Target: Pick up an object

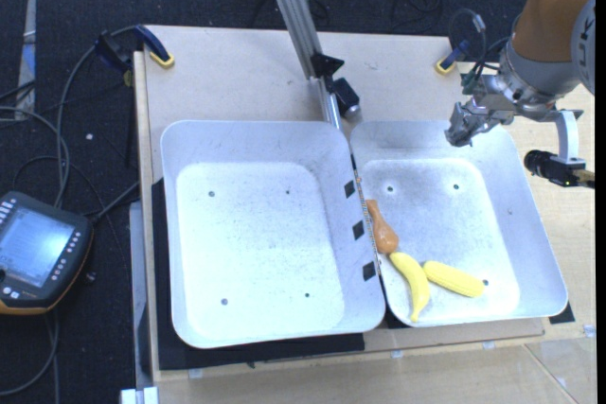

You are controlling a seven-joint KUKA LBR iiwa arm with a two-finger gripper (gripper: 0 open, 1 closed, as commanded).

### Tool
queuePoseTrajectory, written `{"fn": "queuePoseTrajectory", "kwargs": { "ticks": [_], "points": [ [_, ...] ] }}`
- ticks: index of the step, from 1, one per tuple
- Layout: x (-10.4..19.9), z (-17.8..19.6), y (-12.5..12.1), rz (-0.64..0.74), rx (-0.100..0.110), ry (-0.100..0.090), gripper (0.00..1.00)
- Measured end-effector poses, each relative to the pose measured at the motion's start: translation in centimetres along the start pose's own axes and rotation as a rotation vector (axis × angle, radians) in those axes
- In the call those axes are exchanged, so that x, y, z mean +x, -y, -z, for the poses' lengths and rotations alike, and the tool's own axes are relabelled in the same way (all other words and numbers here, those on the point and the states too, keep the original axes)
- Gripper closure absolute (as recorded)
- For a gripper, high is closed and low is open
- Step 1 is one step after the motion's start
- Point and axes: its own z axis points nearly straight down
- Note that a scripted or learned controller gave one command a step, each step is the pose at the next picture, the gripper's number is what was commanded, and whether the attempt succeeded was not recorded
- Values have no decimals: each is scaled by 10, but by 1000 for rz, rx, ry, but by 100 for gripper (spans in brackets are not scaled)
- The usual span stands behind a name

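Observation:
Three things lie in the right bin (511,203) near its front left corner. An orange drumstick-shaped toy (382,229) rests against the left wall. A yellow banana (412,284) curves beside it, and a second yellow banana-like piece (454,278) lies just to its right. My gripper (460,133) hangs above the bin's far right corner, well away from all three objects, with nothing seen between its fingers.
The left bin (189,232) sits beside the right one, sharing a middle ridge. A slanted metal pole (298,14) rises from between the bins at the back. A teach pendant (33,251) lies left of the bench. Yellow clamps mark the bench's back corners.

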Motion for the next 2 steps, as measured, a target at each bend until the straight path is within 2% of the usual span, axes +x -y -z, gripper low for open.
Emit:
{"fn": "queuePoseTrajectory", "kwargs": {
  "ticks": [1,2],
  "points": [
    [50,7,-7,1,0,-1,100],
    [112,8,-8,2,1,-1,100]
  ]
}}
